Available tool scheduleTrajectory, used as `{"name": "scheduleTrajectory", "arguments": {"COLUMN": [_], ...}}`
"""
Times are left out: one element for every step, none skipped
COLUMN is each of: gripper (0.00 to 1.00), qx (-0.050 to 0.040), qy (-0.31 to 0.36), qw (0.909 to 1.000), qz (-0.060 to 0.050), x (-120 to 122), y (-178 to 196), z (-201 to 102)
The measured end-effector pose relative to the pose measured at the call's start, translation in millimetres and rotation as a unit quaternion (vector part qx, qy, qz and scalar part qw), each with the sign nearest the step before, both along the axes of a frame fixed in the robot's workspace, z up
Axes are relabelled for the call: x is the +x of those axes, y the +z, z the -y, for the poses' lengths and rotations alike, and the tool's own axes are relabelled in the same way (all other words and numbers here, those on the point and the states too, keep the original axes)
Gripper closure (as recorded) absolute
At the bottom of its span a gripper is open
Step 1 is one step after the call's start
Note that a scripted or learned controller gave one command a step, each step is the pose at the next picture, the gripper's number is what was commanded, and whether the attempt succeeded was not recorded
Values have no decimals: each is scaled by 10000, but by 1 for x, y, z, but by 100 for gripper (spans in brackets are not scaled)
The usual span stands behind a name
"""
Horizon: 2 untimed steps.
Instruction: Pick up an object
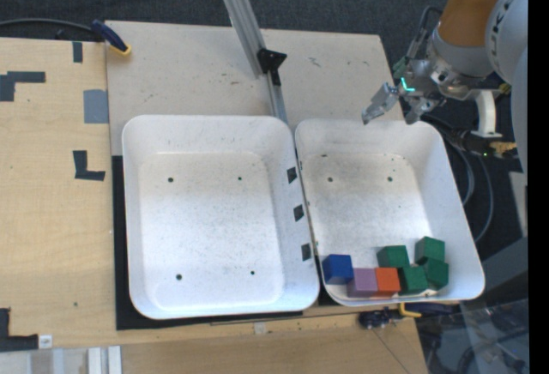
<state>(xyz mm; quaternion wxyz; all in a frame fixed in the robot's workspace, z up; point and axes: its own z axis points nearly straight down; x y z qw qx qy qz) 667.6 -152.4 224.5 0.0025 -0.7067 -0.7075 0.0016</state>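
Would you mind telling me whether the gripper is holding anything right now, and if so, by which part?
Nothing is held. The gripper hangs above the right bin's far rim, apart from the blocks clustered at its near edge.

- A blue block (338, 268) sits at the near edge of the right bin (446, 183), leftmost of a cluster, close to the wall shared with the other bin.
- A purple block (365, 280) lies just beside it, flat against the near rim.
- An orange block (388, 280) touches the purple one on its right.
- Several green blocks (420, 265) are bunched in the near right corner, pressed together behind and beside the orange one; their exact count is hard to tell.
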Motion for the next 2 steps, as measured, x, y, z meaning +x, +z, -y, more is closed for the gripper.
{"name": "scheduleTrajectory", "arguments": {"gripper": [0, 0], "qx": [-15, -8], "qy": [4, 1], "qw": [10000, 10000], "qz": [21, -7], "x": [1, -9], "y": [3, -54], "z": [1, -5]}}
